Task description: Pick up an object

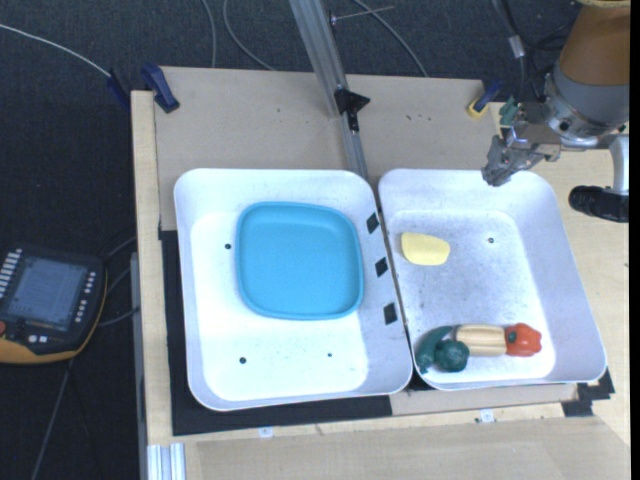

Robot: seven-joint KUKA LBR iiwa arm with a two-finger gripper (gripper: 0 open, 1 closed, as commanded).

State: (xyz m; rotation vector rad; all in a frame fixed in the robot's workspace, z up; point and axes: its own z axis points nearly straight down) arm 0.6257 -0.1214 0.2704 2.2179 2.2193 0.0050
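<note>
- Arm [600, 48] in from the right, grey w/ orange band, wrist up at top-right of the table [250, 108].
- Gripper [498, 173] hangs over the far rim of the right bin [560, 268], near its back edge.
- Fingers: look drawn close together at the tip, nothing seen betw. them; too small & dark to be sure, so can't tell.
- Right bin: yellow piece [425, 249] lies alone in the upper-left part, well apart from the gripper.
- Same bin, near edge: dark green item [443, 352], tan block [482, 340], red item [523, 339] in a row, touching or nearly so; green one sits at the left end, red at the right.
- Left bin [200, 298]: blue square plate [300, 259] lies flat, centre-ish, toward the back.
- Bins sit side by side, rims meeting in the middle; black clips along that seam.
- Metal pole [325, 48] slants up from betw. the bins.
- Handheld pendant [45, 303] on the dark floor at left, cables strewn around.
</note>
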